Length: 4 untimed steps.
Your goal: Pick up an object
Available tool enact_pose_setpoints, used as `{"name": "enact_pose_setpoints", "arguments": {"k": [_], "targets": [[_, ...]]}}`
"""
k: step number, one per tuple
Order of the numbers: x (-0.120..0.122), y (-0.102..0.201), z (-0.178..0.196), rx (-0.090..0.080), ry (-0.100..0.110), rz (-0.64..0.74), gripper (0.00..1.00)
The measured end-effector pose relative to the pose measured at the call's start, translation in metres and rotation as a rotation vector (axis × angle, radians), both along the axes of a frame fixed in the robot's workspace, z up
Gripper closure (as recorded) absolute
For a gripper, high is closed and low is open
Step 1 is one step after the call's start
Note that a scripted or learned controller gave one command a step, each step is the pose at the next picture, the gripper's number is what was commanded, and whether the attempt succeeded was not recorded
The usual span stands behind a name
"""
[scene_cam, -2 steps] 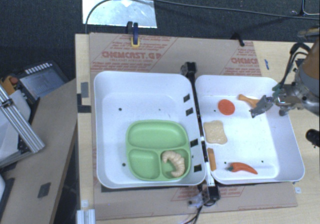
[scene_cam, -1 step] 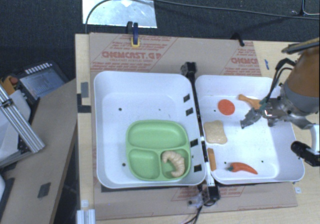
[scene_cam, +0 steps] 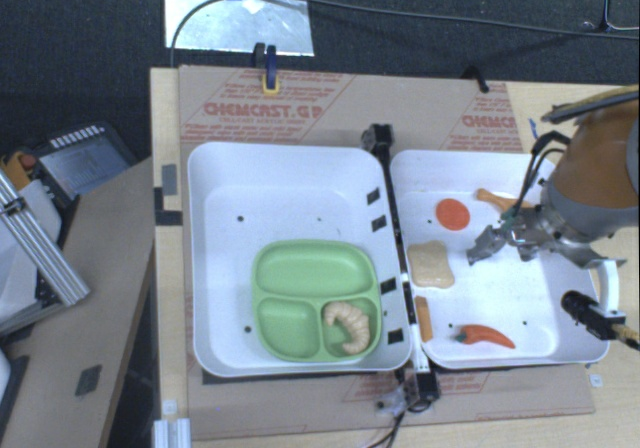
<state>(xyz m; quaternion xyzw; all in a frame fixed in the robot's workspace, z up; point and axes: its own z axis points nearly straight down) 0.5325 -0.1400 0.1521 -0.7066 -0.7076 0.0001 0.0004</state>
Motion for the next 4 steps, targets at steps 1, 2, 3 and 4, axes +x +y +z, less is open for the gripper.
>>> {"name": "enact_pose_setpoints", "arguments": {"k": [1,2,3,4], "targets": [[0.008,0.007,-0.055,0.001,0.001,0.002,0.0],[0.009,0.006,-0.043,-0.001,-0.003,0.0,1.0],[0.015,0.005,0.001,-0.001,-0.004,0.002,1.0],[0.018,-0.004,0.062,-0.003,-0.007,0.002,1.0]]}}
